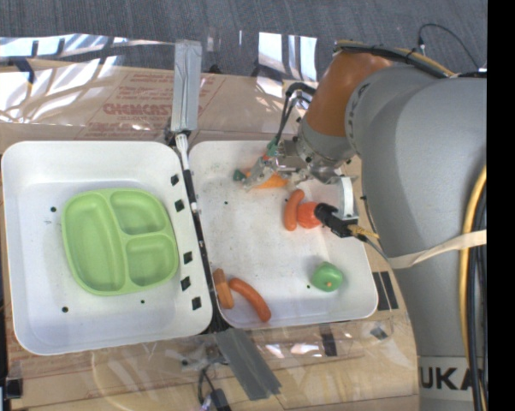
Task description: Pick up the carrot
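Sausages [249, 298] lie at the right bin's [240, 229] near edge; the carrot [272, 181] (far side) sits under the gripper [270, 171], whose grip I cannot tell.

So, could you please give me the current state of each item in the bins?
carrot: lying in the right bin's far part, at the gripper
green plate: flat in the left bin
green apple: resting near the right bin's near right corner
sausages: lying by the near edge
red-orange toy: lying mid-bin
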### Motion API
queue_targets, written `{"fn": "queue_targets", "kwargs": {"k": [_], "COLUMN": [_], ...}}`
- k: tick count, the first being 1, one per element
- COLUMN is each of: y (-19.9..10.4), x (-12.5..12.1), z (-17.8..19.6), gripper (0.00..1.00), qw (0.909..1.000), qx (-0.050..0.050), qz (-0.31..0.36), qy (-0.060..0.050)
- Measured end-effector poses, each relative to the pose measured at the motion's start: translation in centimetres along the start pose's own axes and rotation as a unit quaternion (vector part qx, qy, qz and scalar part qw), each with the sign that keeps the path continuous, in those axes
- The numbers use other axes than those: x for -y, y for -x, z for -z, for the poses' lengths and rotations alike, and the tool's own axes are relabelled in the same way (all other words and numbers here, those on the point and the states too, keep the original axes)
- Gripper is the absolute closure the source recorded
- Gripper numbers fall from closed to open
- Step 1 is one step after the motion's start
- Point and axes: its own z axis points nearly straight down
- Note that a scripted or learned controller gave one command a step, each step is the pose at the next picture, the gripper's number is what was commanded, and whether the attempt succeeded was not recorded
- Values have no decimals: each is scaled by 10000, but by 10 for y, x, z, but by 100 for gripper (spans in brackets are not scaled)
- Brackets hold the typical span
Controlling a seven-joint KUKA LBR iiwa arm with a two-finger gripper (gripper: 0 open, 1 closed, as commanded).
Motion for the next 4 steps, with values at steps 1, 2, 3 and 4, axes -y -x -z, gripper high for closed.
{"fn": "queue_targets", "kwargs": {"k": [1,2,3,4], "y": [-20,-23,-20,-21], "x": [1,1,0,-1], "z": [81,135,-4,7], "gripper": [0,0,0,100], "qw": [9986,9988,9914,9911], "qx": [8,6,3,6], "qz": [536,481,1306,1329], "qy": [30,29,-3,8]}}
